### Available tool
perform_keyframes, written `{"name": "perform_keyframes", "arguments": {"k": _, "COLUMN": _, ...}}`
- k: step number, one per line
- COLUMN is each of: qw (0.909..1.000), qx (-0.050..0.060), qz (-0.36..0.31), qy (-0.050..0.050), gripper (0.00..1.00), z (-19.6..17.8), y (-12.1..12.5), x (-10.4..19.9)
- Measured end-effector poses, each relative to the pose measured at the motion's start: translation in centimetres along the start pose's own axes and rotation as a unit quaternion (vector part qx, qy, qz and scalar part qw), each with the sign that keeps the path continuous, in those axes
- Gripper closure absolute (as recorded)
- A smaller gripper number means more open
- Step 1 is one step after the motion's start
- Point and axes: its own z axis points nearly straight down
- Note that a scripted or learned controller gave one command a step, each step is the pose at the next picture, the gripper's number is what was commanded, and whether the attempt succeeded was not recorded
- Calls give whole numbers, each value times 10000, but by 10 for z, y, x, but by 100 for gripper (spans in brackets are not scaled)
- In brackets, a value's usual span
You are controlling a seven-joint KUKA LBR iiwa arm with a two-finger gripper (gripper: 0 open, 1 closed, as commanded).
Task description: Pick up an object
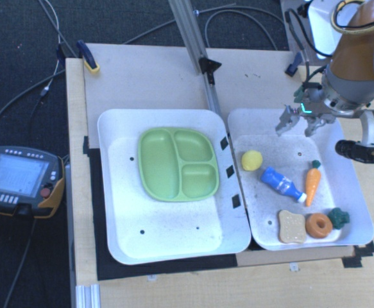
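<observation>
Gripper (300, 122) hangs over the far end of the right bin (263, 239), fingers spread, nothing between them. Below it in that bin: yellow ball (251, 160) near the left wall, blue tube (281, 184) with white cap lying at a slant mid-bin, orange carrot (312, 183) just right of it. Near edge: bread slice (292, 226), orange donut (319, 225), dark green piece (339, 218). Left bin (119, 236) holds a green divided plate (178, 163).

A green plate (178, 163) lies in the left bin (119, 236). The right bin (263, 239) holds a yellow ball (251, 160), blue tube (281, 183), carrot (312, 182), bread (292, 226) and donut (319, 225). The gripper (301, 124) hovers at upper right, jaws spread, holding nothing.
</observation>
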Motion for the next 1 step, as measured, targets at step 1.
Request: {"name": "perform_keyframes", "arguments": {"k": 1, "qw": 10000, "qx": -14, "qz": -2, "qy": -2, "gripper": 0, "z": -1, "y": 1, "x": 0}}
